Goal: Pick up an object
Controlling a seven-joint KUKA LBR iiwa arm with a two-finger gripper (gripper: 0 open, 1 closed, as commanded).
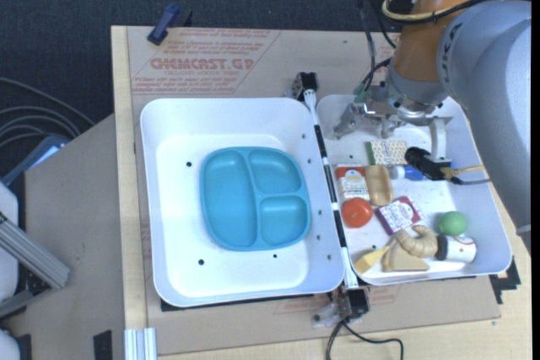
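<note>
Jaws (384, 115) over right bin (485, 206), state unclear; red tomato (357, 213) round, glossy.

bins (169, 206): glossy white plastic | tray (255, 198): smooth blue plastic | bench (135, 97): matt board

A single fixed camera looks down on the bench (211, 55) from above at a slant, far enough off to take in both white bins whole, along with the dark floor beyond the bench's far edge. The gripper (371, 118) sits in the upper right of the view, over the far end of the right bin (489, 219), with the grey arm (498, 55) entering behind it from the right edge. The left bin (169, 206), holding a blue divided tray (253, 198), lies to the left of the gripper and nearer the camera. No second view overlaps this one.
</note>
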